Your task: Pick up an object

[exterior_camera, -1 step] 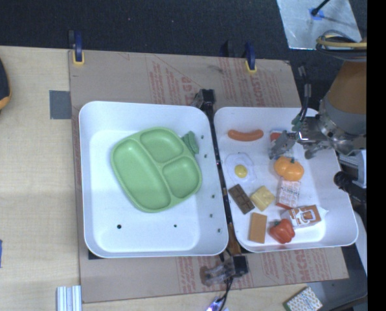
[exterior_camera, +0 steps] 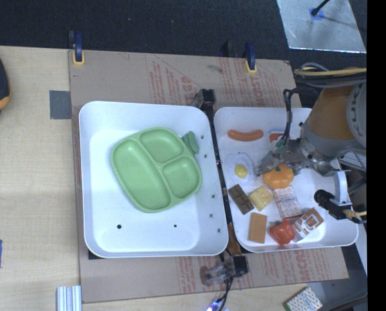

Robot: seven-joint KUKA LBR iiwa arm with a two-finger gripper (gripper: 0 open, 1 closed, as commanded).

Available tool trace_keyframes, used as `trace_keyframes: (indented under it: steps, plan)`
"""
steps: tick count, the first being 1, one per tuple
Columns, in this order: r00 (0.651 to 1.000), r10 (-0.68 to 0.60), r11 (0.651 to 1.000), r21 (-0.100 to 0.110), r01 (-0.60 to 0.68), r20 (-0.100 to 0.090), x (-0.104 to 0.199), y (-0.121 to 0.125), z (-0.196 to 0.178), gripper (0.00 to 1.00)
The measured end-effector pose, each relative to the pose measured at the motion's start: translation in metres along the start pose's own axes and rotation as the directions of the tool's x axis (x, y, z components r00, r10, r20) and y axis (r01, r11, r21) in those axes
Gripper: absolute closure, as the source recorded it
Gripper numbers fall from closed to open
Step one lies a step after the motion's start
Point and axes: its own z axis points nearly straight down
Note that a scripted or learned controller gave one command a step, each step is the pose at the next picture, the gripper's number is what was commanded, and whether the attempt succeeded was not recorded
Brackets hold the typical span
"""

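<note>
The gripper [exterior_camera: 275,164] sits over a rounded orange fruit [exterior_camera: 280,177] in the right bin [exterior_camera: 335,241]; whether its jaws are wide or narrow cannot be told.

Two shallow white bins are sitting side by side on the tabletop: the left bin [exterior_camera: 102,235] and the right bin [exterior_camera: 339,238]. The left bin is holding one green divided plate [exterior_camera: 156,168]. The right bin is holding one sausage [exterior_camera: 245,135], one fried egg [exterior_camera: 240,169], one orange fruit [exterior_camera: 279,177], one chocolate bar [exterior_camera: 240,199], one yellow cheese wedge [exterior_camera: 261,197], one tan cracker [exterior_camera: 258,227], one red tomato [exterior_camera: 282,232], and two small printed packets [exterior_camera: 286,203] [exterior_camera: 309,221].
</note>
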Motion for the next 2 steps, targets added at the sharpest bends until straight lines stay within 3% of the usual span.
trace_keyframes:
  steps: [1,2]
  plan:
    - [1.0,-0.001,1.0,-0.008,0.001,0.002,-0.001,0.003,-0.017,1.0]
    - [1.0,-0.006,1.0,-0.023,0.006,0.0,0.051,0.027,-0.131,1.0]
